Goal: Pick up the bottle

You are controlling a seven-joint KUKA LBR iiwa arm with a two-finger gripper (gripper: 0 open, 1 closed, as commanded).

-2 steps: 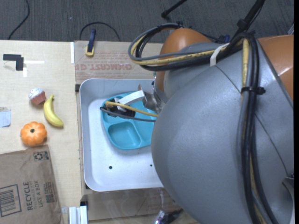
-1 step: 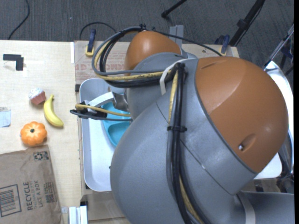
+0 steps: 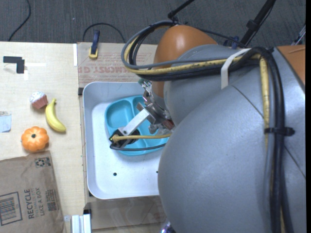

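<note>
Nearest my camera, at the lower left, lies a brown paper bag (image 3: 26,193) with a barcode and the words "RECYCLE LIKE A BOX" printed sideways. Just beyond it on the tan board (image 3: 63,81) sit a small orange pumpkin (image 3: 35,139), a banana (image 3: 54,116) with its long axis running roughly near to far, and a cupcake (image 3: 39,100) close beside the banana's far tip.

To the right is the white bin (image 3: 99,178), holding a blue divided plate (image 3: 119,113) in its far half. The grey arm (image 3: 233,144) bulks over the bin's right side (it blocks a great deal of what I would like to see), and the gripper (image 3: 146,118) hangs low over the plate, with a loop of black and yellow cable (image 3: 138,137) lying across the plate's near rim. Whether the gripper is spread, closed or clasping anything I cannot tell from here. Nor can I tell where the bottle lies or which way it points; it may be hidden under the arm.

Farther back, the orange band (image 3: 182,42) tops the wrist. Behind the bin a cardboard strip (image 3: 104,67) bears reddish lettering I cannot read, with a blue and yellow clamp (image 3: 94,45) on it and a black L-shaped piece (image 3: 14,63) off to the left.
</note>
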